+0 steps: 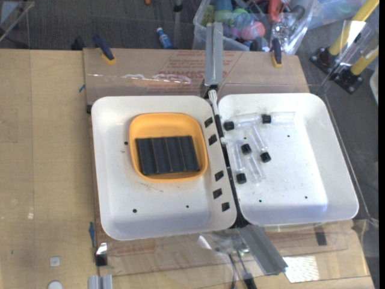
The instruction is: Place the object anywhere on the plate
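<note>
Several clear plastic tubes with black caps lie scattered in the right bin, toward its left wall. The yellow plate sits in the left bin. The tubes look light, stiff and slippery, likely to roll; a grip across the middle suits best.

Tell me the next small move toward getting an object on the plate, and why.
Probably bring the arm in over the right bin above the clear tubes. They lie there, black-capped, and none lies on the yellow plate, which already carries a dark ribbed block.
</note>
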`<state>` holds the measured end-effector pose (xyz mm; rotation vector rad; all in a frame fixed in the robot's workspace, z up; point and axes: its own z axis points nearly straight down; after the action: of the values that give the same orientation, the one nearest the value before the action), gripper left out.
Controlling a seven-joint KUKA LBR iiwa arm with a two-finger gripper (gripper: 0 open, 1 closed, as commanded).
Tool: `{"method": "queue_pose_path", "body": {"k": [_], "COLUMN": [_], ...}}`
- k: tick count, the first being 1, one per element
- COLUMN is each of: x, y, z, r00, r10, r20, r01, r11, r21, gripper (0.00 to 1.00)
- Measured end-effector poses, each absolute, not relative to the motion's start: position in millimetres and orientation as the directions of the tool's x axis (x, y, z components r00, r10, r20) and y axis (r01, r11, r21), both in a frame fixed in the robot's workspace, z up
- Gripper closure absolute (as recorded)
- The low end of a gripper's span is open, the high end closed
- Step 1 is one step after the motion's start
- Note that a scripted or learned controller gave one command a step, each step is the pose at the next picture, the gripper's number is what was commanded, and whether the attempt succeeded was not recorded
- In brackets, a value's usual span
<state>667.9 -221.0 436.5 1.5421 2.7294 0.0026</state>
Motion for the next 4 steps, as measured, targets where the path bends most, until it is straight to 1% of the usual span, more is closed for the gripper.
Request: {"method": "queue_pose_path", "body": {"k": [1,2,3,4], "x": [668.0,667.6,661.1,660.6], "y": [-220.6,-221.7,-221.5,-221.7], "z": [436.5,436.8,437.2,437.4], "r00": [-0.568,-0.784,-0.789,-0.945], "r10": [0.823,0.621,0.615,0.327], "r20": [-0.005,-0.005,-0.003,-0.005], "r01": [0.823,0.621,0.615,0.327], "r11": [0.568,0.784,0.789,0.945], "r21": [0.004,0.003,0.004,0.002], "gripper": [1.0,1.0,1.0,1.0]}}
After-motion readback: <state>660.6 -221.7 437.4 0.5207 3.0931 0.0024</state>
